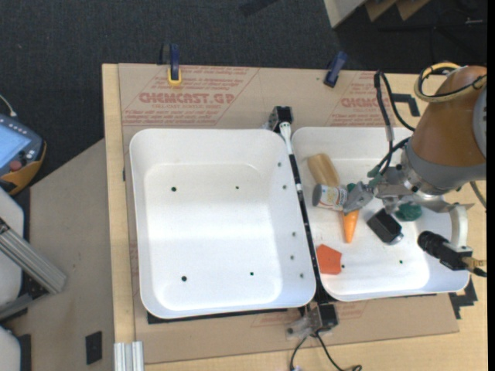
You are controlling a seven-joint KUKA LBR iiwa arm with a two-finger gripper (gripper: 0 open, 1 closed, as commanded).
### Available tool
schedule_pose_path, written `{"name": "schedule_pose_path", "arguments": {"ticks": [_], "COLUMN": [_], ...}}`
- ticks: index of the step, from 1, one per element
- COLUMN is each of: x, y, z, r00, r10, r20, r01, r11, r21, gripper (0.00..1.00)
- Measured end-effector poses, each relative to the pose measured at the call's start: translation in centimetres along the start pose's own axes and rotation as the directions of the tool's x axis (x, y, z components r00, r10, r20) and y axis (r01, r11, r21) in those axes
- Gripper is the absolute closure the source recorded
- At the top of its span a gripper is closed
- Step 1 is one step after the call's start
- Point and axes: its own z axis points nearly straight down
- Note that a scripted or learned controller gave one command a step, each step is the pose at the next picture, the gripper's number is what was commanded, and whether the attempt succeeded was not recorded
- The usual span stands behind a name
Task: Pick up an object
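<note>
The counter (232, 91) is brown board on dark carpet, carrying two white bins. The left bin (155, 153) adjoins the right bin (371, 284). The right bin holds a bottle (331, 196), carrot (350, 225), red block (329, 259), black block (384, 227) and wooden block (322, 168). The gripper (362, 195) sits just beside the bottle; jaws state cannot be told.

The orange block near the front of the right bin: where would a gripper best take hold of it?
Probably from straight above, closing on two opposite flat sides of the orange block. It lies flat and apart from the carrot and other things, leaving room around it.
</note>
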Motion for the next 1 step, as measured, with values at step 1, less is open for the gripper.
{"name": "schedule_pose_path", "arguments": {"ticks": [1], "x": [1.48], "y": [-1.13], "z": [8.27], "r00": [1.000], "r10": [0.007], "r20": [0.002], "r01": [-0.007], "r11": [1.000], "r21": [-0.005], "gripper": [0.00]}}
